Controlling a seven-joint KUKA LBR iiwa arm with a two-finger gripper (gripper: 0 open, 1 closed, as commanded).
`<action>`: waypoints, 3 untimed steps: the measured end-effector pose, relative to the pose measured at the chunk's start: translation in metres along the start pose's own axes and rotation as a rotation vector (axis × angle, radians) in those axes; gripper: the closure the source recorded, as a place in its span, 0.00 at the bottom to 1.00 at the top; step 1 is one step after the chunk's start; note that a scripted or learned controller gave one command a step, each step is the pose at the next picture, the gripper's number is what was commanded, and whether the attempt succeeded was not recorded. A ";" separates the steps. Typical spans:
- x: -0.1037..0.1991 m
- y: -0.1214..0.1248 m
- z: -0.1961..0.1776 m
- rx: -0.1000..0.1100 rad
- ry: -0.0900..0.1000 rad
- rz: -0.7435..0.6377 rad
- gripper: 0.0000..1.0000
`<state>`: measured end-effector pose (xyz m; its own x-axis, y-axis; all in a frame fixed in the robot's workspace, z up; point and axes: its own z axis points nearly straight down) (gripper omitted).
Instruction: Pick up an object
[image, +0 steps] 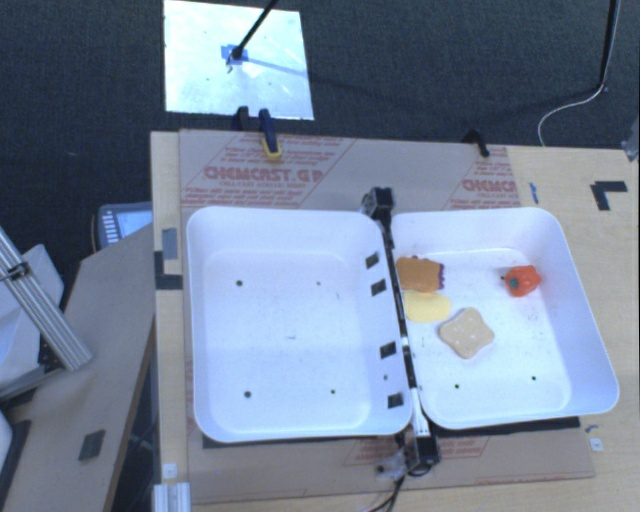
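We see the right white bin (560, 250) w/ an orange-brown block (419, 274), yellow flat piece (428, 308), tan lobed slab (466, 333), small red-orange fruit (520, 281) well apart. Tool state: can't tell.

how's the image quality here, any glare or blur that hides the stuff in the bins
Camera view: soft and slightly blurry overall, with even lighting; the shiny sheet beyond the bench glares brightly; the right bin is bright white, yet the orange piece, brown piece, yellow piece and tan piece stand out, edges fuzzy, shadows faint.
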<state>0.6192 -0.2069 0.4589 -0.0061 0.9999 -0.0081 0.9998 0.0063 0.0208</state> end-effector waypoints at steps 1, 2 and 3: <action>0.111 -0.005 -0.023 0.014 0.010 -0.008 1.00; 0.207 0.005 -0.039 0.016 0.011 -0.009 1.00; 0.302 0.033 -0.080 0.013 0.012 -0.008 1.00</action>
<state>0.6482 0.0963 0.5375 -0.0146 0.9999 0.0041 0.9999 0.0146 0.0077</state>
